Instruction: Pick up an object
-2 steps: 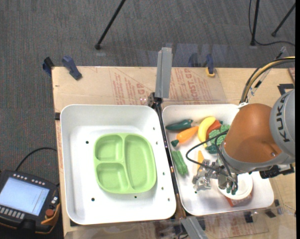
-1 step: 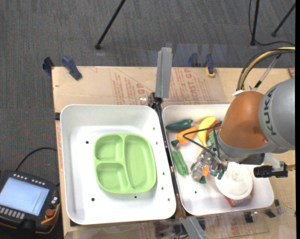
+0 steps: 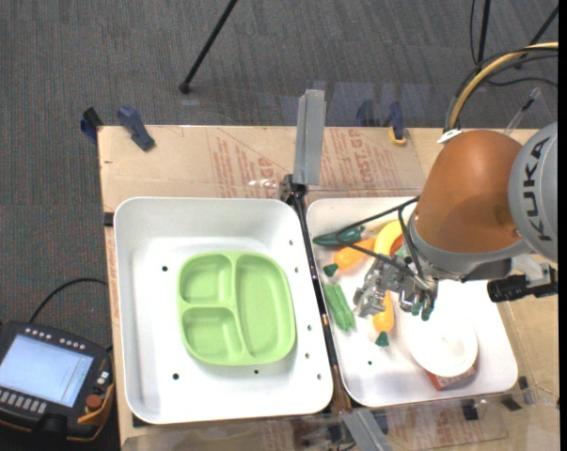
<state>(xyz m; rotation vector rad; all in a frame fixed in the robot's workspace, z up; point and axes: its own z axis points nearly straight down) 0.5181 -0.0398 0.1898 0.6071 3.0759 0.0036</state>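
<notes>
We saw two white bins side by side — the left bin (image 3: 133, 252) held a green divided plate (image 3: 236, 308), lying flat near its middle. The arm (image 3: 466, 205) hung over the right bin (image 3: 499, 369), its gripper (image 3: 393, 294) low among small toys — a green pod (image 3: 338, 306), orange pieces (image 3: 347, 257), something yellow (image 3: 388, 239). A white bowl (image 3: 443, 349) sat near the bin's front corner.

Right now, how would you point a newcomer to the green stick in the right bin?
Take the right bin, the one the arm reaches into. Along its left wall, just left of the gripper, lies the green stick, pointing roughly up and down the view. It is long, straight and plain green, unlike the orange and yellow toy vegetables beside it and the white cup further right.
</notes>
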